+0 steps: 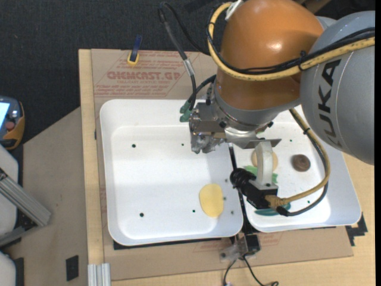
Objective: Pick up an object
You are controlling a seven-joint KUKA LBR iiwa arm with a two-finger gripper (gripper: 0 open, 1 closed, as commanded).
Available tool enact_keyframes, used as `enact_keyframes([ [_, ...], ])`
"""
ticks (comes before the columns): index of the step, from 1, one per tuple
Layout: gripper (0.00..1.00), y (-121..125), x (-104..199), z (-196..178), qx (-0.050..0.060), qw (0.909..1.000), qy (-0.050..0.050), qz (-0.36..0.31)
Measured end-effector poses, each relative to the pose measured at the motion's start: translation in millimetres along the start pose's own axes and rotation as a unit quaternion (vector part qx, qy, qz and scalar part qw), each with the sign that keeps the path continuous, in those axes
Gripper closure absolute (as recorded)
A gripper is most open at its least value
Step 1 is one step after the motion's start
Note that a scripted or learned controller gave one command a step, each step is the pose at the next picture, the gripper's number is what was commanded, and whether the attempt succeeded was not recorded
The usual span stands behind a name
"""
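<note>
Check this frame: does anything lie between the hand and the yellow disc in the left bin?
Nothing visible does. The hand hangs over the left bin, and only bare white floor separates it from the yellow disc near the front right corner.

The left bin (149,177) holds a flat yellow disc (211,200) near its front right corner, close to the wall it shares with the right bin (333,201). Across that wall lies a brown round piece (300,162), with a pale and green object (265,164) between it and the wall. The gripper (202,137) hangs above the left bin's back right part, its tips seemingly hidden under the wrist.
</note>
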State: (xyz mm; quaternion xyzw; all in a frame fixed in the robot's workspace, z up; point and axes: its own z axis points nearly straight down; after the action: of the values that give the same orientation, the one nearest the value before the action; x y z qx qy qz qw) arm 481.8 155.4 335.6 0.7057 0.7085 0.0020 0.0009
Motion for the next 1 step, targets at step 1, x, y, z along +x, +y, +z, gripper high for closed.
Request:
enact_keyframes([
  [1,1.0,-3.1,-36.4,18.5,0.004,1.0,-0.001,0.003],
])
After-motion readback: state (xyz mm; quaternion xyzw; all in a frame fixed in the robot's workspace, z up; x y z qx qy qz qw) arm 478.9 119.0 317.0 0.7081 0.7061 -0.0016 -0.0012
